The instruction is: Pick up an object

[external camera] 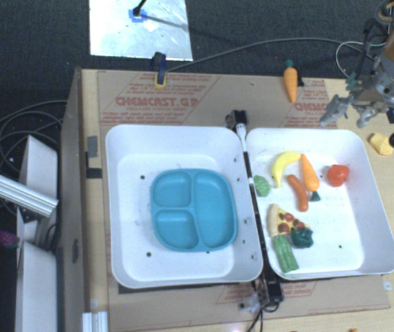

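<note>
Toy tomato (337,175) lies in the right bin (377,254), below and just left of your gripper (352,111), whose fingers (332,111) hang released, grasping nothing.

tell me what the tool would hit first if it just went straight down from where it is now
Probably bare bench board just beyond the right bin's far rim. The tool hangs above that edge, fingers spread, nothing between them. Depth is unclear from this slant.
</note>
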Robot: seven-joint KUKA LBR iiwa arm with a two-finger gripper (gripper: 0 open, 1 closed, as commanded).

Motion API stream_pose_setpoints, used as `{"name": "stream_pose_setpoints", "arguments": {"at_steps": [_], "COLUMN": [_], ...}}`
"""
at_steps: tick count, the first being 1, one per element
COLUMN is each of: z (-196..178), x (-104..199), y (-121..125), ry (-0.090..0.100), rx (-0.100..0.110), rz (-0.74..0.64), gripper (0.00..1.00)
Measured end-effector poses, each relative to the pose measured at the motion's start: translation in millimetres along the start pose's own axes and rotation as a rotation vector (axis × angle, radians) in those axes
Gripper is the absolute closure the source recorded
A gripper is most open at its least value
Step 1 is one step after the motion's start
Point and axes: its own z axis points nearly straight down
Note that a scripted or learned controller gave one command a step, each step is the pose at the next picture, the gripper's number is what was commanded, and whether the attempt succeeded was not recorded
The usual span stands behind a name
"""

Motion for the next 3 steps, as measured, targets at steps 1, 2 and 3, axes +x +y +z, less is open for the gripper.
{"name": "stream_pose_setpoints", "arguments": {"at_steps": [1,2,3], "z": [152,172,161], "x": [54,81,80], "y": [-2,-10,-9], "ry": [0.002,0.001,0.001], "rx": [0.004,0.002,0.0], "rz": [-0.001,-0.003,-0.004], "gripper": [0.0,0.0,1.0]}}
